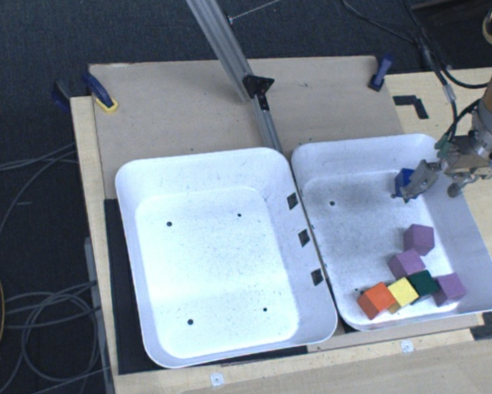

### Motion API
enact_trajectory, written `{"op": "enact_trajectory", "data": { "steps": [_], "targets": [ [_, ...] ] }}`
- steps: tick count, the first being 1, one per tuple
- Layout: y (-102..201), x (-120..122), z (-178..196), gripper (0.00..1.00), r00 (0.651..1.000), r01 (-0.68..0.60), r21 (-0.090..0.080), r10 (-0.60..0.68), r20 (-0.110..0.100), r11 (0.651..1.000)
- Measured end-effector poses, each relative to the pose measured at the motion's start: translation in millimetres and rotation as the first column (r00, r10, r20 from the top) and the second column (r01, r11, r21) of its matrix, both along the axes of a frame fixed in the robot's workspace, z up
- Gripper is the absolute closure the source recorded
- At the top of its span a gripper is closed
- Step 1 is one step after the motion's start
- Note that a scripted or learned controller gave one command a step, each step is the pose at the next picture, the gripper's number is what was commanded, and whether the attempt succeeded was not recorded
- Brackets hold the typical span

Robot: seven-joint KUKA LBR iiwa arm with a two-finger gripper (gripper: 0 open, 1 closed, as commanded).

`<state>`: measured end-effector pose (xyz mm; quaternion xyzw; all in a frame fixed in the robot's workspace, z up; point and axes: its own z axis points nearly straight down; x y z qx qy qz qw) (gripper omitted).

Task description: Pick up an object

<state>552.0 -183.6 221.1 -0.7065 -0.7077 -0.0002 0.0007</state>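
Six blocks (409, 279) cluster low in the right bin (354, 224), below the gripper (416, 183), whose fingers' spread I cannot tell.

Robotics lab: clamped bench (175, 103), floor cables (38, 301).

White speckled bins (200, 175); purple blocks (419, 237), orange block (377, 299), yellow block (403, 291), green block (424, 283)

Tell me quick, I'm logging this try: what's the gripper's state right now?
Gripper: above the right bin, something blue at its tip; whether it is gripped cannot be told.
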Motion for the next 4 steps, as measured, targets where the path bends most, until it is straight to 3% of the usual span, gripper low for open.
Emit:
{"op": "enact_trajectory", "data": {
  "steps": [1,3,4],
  "targets": [
    [0,0,0,0.0,1.0,0.001,0.0,-0.001,0.0,1.0],
    [-10,-6,-96,0.0,1.0,0.002,0.001,-0.002,-0.006,1.0],
    [-10,-6,-123,0.0,1.0,0.001,0.0,-0.001,-0.003,1.0]
  ]
}}
